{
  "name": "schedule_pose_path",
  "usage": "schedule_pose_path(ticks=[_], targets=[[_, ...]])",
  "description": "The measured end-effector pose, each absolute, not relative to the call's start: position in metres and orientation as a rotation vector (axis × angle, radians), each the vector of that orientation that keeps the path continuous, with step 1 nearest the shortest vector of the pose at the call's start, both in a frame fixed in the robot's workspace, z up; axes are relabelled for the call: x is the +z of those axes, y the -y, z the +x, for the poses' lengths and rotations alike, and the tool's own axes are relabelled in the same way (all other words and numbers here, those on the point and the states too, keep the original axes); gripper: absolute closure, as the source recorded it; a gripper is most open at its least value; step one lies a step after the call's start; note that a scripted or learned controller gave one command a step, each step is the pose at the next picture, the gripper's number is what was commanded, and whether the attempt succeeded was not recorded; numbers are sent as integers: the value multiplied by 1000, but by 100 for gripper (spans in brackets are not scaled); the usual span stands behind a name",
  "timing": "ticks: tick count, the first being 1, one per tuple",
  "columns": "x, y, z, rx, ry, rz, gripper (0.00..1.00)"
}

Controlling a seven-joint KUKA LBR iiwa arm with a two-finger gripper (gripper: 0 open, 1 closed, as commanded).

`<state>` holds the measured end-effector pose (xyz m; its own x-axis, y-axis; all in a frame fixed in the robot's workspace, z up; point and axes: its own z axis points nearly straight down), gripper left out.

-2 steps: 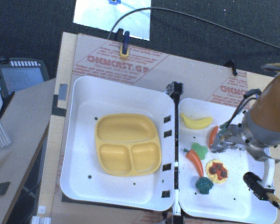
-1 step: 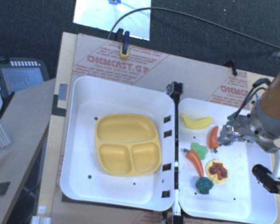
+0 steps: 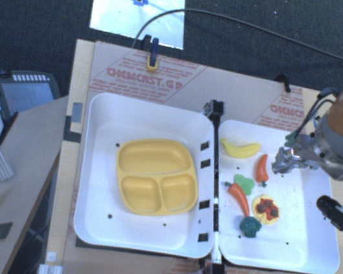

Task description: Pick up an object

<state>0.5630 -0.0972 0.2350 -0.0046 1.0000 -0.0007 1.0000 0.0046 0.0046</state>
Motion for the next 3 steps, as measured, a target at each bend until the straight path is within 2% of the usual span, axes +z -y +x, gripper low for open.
schedule_pose_path(ticks=[1,3], targets=[[229,41,545,3,-2231,2212,100],[232,-64,533,5,-2233,2209,100]])
